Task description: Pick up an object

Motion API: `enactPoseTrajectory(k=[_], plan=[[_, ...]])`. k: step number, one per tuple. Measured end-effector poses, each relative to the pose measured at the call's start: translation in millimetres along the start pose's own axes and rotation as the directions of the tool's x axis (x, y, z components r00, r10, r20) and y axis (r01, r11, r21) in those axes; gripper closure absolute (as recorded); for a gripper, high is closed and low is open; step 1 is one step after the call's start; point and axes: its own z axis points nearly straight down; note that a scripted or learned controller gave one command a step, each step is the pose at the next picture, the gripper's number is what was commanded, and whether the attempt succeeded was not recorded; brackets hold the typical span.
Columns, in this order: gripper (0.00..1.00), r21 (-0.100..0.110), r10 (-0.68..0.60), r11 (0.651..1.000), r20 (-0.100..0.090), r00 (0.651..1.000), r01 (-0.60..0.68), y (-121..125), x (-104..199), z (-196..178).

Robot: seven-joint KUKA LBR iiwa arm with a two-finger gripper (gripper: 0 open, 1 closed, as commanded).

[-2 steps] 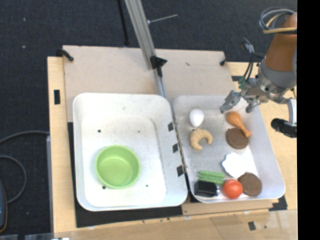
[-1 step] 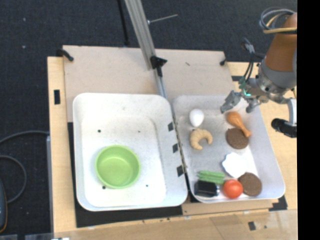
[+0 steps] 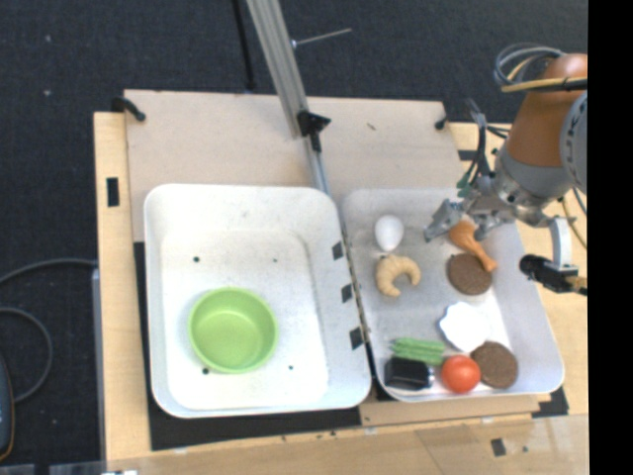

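Observation:
My gripper [image 3: 463, 226] hangs over the upper part of the right bin [image 3: 534, 330], right above an orange carrot-like piece [image 3: 475, 245]. The carrot's upper end is hidden under the gripper, so whether it is gripped is unclear. Further left in that bin lie a white egg [image 3: 389, 232] and a tan croissant [image 3: 397, 273]. A brown round patty [image 3: 469, 274] sits just below the carrot. Nearer the front are a white lump [image 3: 467, 325], a brown cookie [image 3: 495, 364], a red tomato [image 3: 459, 373], green beans [image 3: 419, 348] and a black block [image 3: 406, 373].
The left bin [image 3: 198, 216] holds a green bowl [image 3: 232, 330] at its front. A slanted metal pole [image 3: 287, 67] rises behind the seam between the bins. The arm's orange band [image 3: 544, 117] and cables stand at the right.

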Motion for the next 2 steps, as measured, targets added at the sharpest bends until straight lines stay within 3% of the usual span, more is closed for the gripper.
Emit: enactPoseTrajectory(k=[2], plan=[[0.0, -0.002, 0.001, 1.0, 0.001, 1.0, -0.001, 6, -5, 69]])
